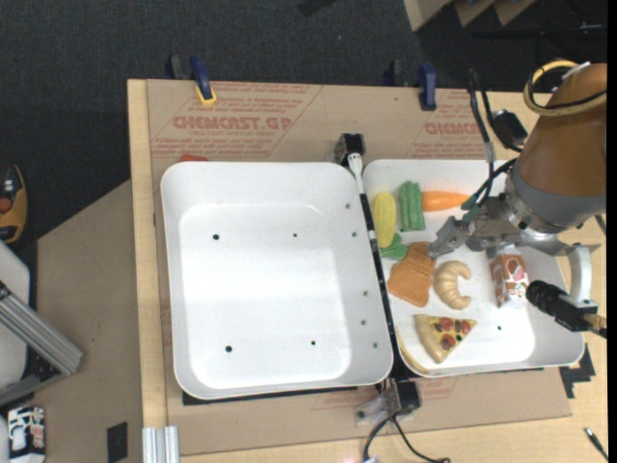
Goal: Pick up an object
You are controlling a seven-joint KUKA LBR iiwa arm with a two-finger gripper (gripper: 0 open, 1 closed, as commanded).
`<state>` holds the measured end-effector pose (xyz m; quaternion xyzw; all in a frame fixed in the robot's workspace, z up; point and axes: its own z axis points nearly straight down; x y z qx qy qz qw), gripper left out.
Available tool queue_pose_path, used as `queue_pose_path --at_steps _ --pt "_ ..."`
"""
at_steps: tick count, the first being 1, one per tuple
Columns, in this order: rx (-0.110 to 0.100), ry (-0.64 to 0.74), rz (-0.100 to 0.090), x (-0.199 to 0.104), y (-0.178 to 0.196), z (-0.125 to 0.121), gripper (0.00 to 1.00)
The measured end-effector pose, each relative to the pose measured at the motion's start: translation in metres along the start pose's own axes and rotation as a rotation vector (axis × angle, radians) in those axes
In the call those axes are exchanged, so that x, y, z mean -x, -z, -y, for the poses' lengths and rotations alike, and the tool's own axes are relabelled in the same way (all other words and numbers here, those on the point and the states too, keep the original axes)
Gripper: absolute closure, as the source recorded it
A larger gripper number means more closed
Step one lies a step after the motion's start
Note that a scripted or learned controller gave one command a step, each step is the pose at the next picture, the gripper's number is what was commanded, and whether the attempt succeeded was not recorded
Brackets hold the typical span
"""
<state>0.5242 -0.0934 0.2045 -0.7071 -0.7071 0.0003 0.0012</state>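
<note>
Reaching in from the right of the camera view, the grey arm [569, 152] with its orange band hangs over the right bin [511, 355], its gripper [461, 236] low above the toy food. The metal fingers [450, 237] point toward the divide between the two bins, and they look slightly apart with nothing seen between them — though the blur there makes it hard to be sure. Just below the fingertips lies a croissant [453, 284], and beside it, toward the divide, an orange-brown bread slice [413, 275]. Farther down from the fingers rests a pizza slice [443, 336]. Above the fingertips a carrot [444, 201] lies near the bin's far wall, with a green vegetable [412, 205] and a yellow corn cob [385, 218] just beyond, toward the divide. Behind the fingers, under the wrist, sits a red-and-white packet [509, 279]. Well apart from the fingers, across the divide, sits the left bin [193, 287] — white, on the brown board [251, 114].
</note>
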Motion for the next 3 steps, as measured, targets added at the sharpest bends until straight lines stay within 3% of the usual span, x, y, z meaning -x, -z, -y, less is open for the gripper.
queue_pose_path --at_steps 1,2,3 --pt "-0.001 0.001 -0.001 -0.001 -0.125 -0.042 0.0" --pt "0.004 -0.002 0.002 0.0 -0.109 -0.041 1.0" --pt "0.022 0.01 0.0 -0.062 -0.005 -0.139 1.0"
